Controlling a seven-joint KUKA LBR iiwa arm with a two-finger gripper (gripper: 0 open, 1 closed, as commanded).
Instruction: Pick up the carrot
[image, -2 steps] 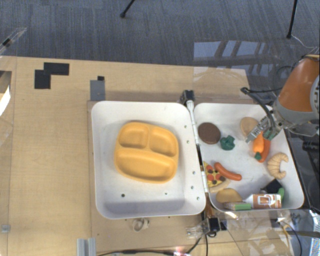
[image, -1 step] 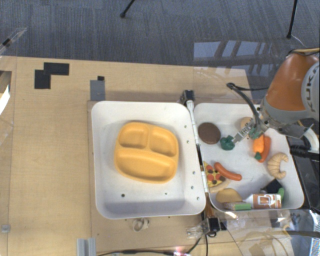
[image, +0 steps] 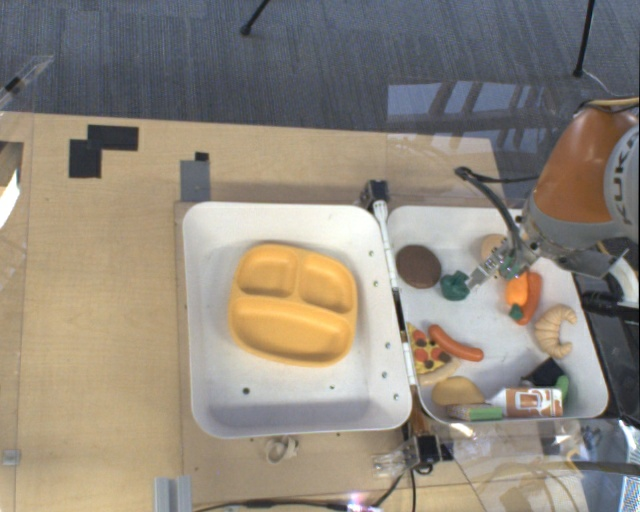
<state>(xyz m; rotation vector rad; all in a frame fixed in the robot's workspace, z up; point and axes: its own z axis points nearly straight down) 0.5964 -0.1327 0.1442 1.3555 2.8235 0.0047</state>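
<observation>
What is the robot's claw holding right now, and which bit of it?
It cannot be told. The gripper is low in the right bin, next to the carrot, but the view doesn't show the carrot between its fingers.

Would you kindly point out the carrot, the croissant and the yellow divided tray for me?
carrot (image: 519, 292), camera view, on its orange body.
croissant (image: 556, 330), camera view, on the middle of its curve.
yellow divided tray (image: 293, 340), camera view, on its large front compartment.

looks like a robotics lab, KUKA arm (image: 590, 170) over a plywood bench (image: 90, 330), two white bins (image: 200, 330), toy food, grey carpet (image: 300, 55), loose cables (image: 400, 480) at the bench's front edge
</observation>
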